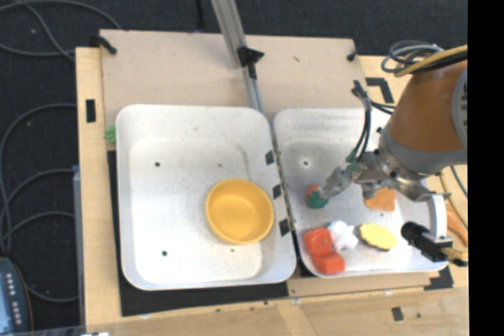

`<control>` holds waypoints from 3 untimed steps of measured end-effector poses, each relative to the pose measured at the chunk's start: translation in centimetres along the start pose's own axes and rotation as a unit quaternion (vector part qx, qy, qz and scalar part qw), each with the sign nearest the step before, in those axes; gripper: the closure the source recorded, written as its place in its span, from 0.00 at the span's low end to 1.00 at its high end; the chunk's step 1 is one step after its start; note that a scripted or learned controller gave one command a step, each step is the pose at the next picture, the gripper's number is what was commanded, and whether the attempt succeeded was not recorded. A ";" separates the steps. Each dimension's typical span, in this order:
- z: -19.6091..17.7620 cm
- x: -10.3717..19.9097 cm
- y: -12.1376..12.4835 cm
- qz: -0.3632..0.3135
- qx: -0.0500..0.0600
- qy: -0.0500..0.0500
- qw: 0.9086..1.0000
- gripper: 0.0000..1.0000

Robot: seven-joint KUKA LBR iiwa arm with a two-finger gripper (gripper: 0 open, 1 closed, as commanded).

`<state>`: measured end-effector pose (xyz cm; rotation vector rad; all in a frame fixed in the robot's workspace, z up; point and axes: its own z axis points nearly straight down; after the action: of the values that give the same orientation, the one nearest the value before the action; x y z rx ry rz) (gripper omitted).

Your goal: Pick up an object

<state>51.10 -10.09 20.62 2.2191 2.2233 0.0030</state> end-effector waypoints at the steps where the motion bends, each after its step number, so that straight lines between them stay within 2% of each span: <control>1: 0.0 0.0 0.0 0.001 0.000 0.000 1.000 0.00; 3: 10.5 -1.4 -0.4 0.002 0.003 -0.001 1.000 0.00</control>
<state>50.72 -11.44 10.13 2.2247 2.2214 -0.0066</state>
